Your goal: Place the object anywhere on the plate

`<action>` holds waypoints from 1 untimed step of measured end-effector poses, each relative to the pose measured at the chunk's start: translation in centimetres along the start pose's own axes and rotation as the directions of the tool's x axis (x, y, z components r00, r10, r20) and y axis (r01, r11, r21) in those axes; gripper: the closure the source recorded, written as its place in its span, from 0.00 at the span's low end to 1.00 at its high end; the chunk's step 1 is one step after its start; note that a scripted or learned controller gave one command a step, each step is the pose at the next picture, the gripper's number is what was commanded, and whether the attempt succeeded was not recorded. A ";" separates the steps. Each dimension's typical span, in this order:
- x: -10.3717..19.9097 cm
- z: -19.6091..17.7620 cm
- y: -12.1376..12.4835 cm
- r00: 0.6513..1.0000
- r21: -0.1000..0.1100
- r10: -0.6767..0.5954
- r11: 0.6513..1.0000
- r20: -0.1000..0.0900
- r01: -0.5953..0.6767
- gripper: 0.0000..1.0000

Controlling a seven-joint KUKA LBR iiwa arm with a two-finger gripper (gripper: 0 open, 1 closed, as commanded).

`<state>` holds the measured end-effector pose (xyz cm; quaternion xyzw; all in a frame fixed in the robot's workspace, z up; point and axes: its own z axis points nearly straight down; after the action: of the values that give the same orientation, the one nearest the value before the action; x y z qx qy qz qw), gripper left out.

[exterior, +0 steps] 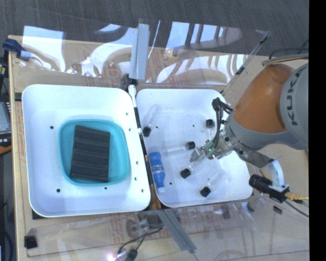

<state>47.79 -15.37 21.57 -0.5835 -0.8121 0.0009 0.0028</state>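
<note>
The gripper (209,151) hovers low in the right bin (174,99) among clear black-capped vials (193,167), seemingly mid-pick though I cannot tell its state, so the next move calls for lifting one across to the teal plate (119,145), which already bears a dark block (91,153).

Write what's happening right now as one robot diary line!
claw: low in right white bin, among clear tubes | blue-capped bottle: lying by bin's left wall | dark ridged block: on teal square plate, left bin
</note>
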 end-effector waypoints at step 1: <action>6.8 1.6 7.3 0.990 -0.003 -0.143 0.990 0.003 0.143 1.00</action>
<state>52.50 -6.58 19.93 -0.5236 -0.8519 0.0004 0.0007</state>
